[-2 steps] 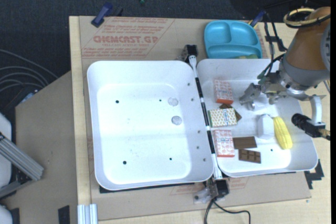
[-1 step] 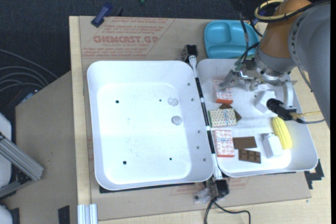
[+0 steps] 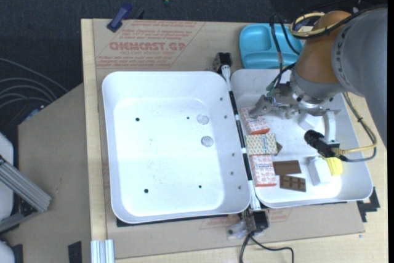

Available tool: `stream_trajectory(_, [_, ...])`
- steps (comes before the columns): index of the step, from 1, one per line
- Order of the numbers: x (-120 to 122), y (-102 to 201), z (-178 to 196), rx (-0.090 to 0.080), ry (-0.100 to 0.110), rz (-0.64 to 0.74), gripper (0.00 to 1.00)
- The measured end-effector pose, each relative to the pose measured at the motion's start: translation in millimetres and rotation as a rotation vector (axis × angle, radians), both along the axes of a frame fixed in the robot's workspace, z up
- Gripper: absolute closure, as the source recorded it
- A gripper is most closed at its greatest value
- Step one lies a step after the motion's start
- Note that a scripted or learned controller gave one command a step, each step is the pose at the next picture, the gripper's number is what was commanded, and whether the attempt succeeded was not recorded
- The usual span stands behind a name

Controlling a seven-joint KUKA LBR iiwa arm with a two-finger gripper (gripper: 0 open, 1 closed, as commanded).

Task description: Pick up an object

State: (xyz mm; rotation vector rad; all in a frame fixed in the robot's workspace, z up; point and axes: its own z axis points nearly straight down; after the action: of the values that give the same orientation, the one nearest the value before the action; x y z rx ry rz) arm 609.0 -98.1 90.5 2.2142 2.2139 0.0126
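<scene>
L bin (image 3: 123, 132) sits bare on the counter (image 3: 92, 58); R bin (image 3: 363, 185) has my targets; small cartons (image 3: 261, 143) stacked along its L wall, light, stiff, long axes approx. across the bin; I'd pinch one across its short sides; my tool (image 3: 289, 101) hangs near them, grip state I can't tell.

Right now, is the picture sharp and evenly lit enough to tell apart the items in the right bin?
Camera view: even lighting, soft shadows, mild glare on the left bin. In the right bin, the packets and brown bars read clearly. The arm is slightly blurred and shades the bin's upper part, so the end effector is hard to judge.
</scene>
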Motion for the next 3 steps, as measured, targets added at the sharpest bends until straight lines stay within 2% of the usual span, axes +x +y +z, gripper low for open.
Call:
stream_trajectory(1, [-88,15,94,0.003,0.015,0.0,0.0])
stream_trajectory(2, [-59,2,1,0.001,0.01,0.0,0.0])
stream_trajectory(3, [-58,4,12,0.003,0.007,-0.001,1.0])
